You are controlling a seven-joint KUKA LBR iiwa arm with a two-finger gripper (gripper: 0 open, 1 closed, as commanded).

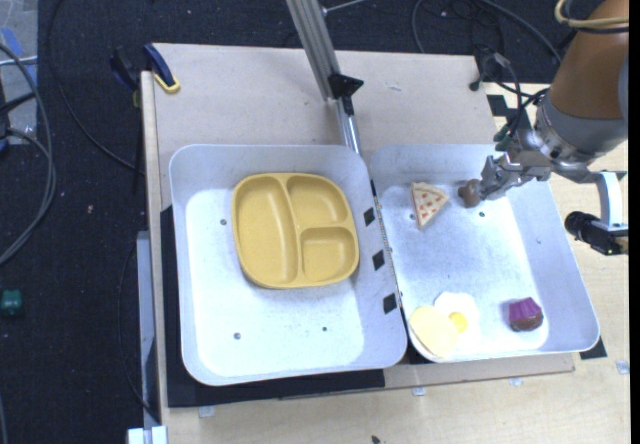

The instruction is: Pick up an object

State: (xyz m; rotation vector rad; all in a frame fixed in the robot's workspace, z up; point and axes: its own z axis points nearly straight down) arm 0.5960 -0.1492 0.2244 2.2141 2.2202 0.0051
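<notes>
Two shallow white bins are sitting side by side on the bench. The left white bin [200,332] is holding one yellow plastic divided tray [296,230] with three compartments. The right white bin [560,272] is holding three loose items: one tan wedge-shaped toy pizza slice [428,204] with red spots, near the back; one white-and-yellow toy fried egg [445,322] at the front edge; one small purple toy [525,314] toward the front right corner. The grey arm's gripper [478,190] is hanging low over the right bin's back part, just right of the pizza slice. A small brown lump is showing at its tip; I cannot tell the state of the grip.
</notes>
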